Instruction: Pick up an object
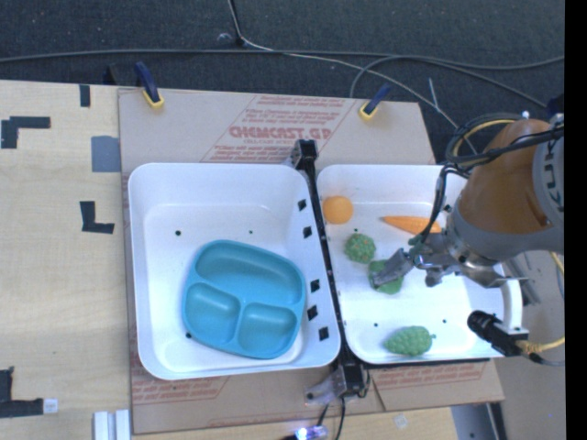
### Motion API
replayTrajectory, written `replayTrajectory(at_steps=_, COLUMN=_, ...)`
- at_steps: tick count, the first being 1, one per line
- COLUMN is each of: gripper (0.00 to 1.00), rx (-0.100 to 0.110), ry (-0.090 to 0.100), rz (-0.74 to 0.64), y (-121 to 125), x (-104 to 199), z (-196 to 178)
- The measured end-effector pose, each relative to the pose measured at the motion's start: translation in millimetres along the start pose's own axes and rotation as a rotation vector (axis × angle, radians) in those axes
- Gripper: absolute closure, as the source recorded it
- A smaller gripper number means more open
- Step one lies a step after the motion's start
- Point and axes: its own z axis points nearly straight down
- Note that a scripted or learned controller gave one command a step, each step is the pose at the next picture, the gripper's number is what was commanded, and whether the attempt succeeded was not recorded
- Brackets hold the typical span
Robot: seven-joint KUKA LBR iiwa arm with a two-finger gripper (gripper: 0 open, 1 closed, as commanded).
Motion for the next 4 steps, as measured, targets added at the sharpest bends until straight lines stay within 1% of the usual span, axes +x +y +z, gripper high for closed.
replayTrajectory(at_steps=1, gripper=0.00, rx=0.000, ry=0.000, rz=0.000, y=3.2, x=1.6, z=44.6)
replayTrajectory(at_steps=2, gripper=1.00, rx=-0.003, ry=0.001, rz=-0.002, y=4.1, x=2.6, z=32.4)
replayTrajectory(at_steps=3, gripper=1.00, rx=-0.012, ry=-0.002, rz=-0.002, y=13.2, x=0.4, z=-26.1)
replayTrajectory(at_steps=4, gripper=1.00, rx=-0.007, ry=0.000, rz=-0.001, y=13.4, x=0.8, z=-31.9)
